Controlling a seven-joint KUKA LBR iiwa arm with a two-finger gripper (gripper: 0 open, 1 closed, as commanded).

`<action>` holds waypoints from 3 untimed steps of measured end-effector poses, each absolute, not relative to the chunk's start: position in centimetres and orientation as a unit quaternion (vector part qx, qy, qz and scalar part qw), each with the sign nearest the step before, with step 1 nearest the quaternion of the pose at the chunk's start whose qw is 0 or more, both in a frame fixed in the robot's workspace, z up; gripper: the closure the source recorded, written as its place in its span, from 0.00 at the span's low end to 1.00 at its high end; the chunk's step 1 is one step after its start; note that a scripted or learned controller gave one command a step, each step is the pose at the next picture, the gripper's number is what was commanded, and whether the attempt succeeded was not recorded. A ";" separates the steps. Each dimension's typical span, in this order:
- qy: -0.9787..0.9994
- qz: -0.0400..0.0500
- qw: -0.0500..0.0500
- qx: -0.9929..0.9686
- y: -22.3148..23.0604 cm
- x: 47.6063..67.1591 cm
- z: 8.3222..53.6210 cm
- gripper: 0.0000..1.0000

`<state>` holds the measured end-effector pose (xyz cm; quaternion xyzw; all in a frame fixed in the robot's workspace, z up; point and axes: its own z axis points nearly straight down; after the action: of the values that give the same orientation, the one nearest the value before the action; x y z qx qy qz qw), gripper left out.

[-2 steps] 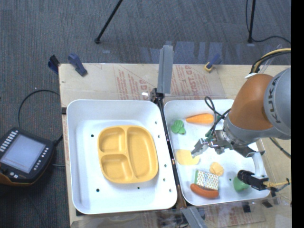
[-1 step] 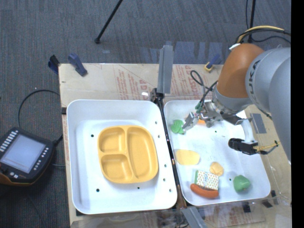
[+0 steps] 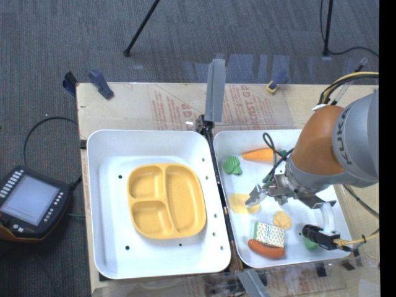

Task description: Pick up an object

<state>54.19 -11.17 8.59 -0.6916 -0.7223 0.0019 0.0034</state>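
The red sausage (image 3: pixel 266 248) lies just below the gripper (image 3: pixel 255 198), whose fingers look slightly parted and empty, tips at the pale yellow piece (image 3: pixel 239 202) (likely light, rigid, slippery plastic); pinch it across its middle.

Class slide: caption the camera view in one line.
Gripper poised over a pale yellow piece in the right bin; yellow tray left.

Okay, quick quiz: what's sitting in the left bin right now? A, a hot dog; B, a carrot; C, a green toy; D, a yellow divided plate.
D: the yellow divided plate lies alone in the left bin, while the carrot, the hot dog and the green toy lie in the right bin.
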 end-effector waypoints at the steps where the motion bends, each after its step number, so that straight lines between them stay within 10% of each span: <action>1: -0.762 0.001 0.003 -0.648 -8.6 47.4 9.2 0.00; 2: -0.760 0.002 0.005 -0.650 -8.6 47.4 10.1 1.00; 3: -0.760 0.002 0.005 -0.650 -8.7 47.4 10.0 0.00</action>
<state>47.36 -8.68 10.02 -0.6500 -0.7599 0.0017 0.0047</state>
